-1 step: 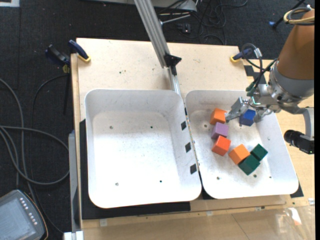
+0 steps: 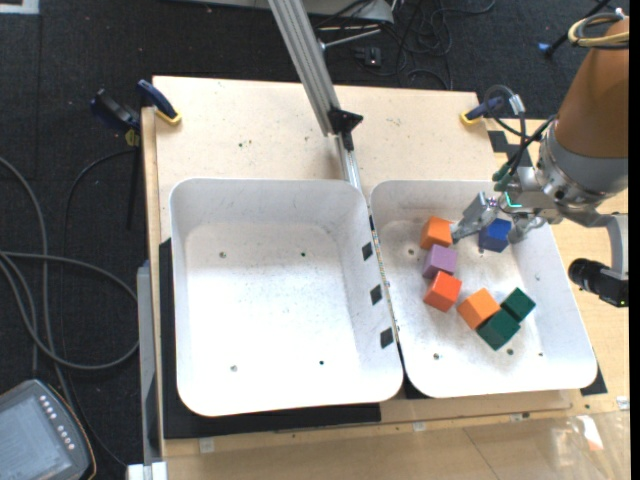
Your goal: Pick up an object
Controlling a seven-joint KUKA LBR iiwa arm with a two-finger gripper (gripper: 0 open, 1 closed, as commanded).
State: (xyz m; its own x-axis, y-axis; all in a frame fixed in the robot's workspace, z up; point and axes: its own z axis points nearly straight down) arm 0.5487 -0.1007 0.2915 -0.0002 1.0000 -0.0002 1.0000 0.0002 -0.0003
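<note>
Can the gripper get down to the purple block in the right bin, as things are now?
Probably yes, but tight. The purple block lies uncovered from above, near the gripper. Two orange blocks crowd it on both sides, which may hinder the gripper.

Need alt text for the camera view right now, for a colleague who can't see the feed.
The grey and orange arm reaches in from the right, its gripper low over the right bin, at a blue block. Beside it lie three orange blocks, one purple block and two dark green blocks. The left bin sits alongside.
</note>
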